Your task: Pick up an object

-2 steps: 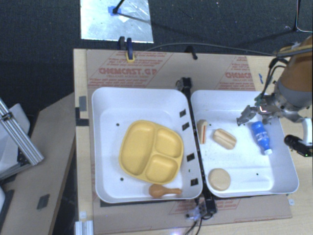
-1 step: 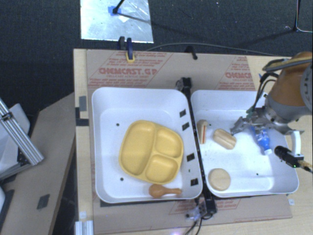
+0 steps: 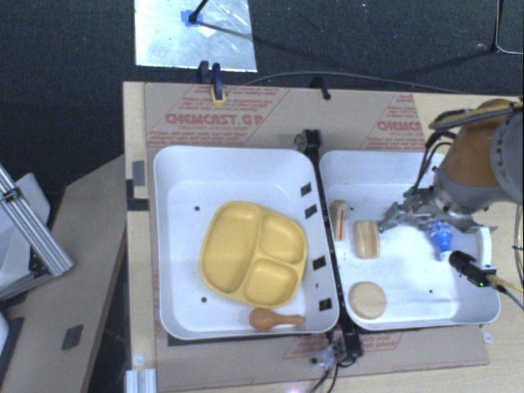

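Overhead slanted view of the bench [image 3: 270, 105] with its two white bins. Left bin [image 3: 176, 178]: a yellow divided plate [image 3: 254, 254] lies in the middle, well to the left of the gripper; a brown toy drumstick [image 3: 275, 319] lies just below the plate against the bin's near wall. Right bin [image 3: 483, 301]: a small hot-dog-shaped piece [image 3: 337, 219] lies by the bin's left wall, left of the gripper; just beside it, a tan bread-roll-shaped piece [image 3: 365, 238] lies immediately left of and slightly below the gripper tips; a round pale bun-shaped piece [image 3: 368, 299] sits farther below and left of the gripper, near the bin's front-left corner. The gripper [image 3: 391, 217] reaches into the right bin from the right, its grey fingers pointing left toward the roll; whether the fingers are spread or closed cannot be told, and nothing is visibly between them. A small blue object [image 3: 442, 237] lies just right of and below the gripper, under the wrist.
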`<action>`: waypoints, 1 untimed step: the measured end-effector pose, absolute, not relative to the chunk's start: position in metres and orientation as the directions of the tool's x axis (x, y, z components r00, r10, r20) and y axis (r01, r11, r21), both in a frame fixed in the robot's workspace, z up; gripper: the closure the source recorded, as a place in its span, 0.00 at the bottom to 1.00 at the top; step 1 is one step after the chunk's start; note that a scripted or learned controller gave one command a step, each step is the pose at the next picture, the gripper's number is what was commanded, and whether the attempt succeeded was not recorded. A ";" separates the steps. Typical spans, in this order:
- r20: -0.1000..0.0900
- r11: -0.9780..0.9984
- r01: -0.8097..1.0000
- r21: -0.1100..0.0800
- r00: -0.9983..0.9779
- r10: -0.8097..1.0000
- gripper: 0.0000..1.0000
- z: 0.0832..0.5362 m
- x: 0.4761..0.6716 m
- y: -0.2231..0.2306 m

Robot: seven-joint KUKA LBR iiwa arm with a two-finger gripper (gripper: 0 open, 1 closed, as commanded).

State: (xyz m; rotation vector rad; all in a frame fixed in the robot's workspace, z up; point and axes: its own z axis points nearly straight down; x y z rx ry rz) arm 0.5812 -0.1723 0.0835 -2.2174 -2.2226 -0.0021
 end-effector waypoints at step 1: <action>0.000 0.003 1.000 0.003 -0.003 1.000 1.00 0.095 0.582 -0.173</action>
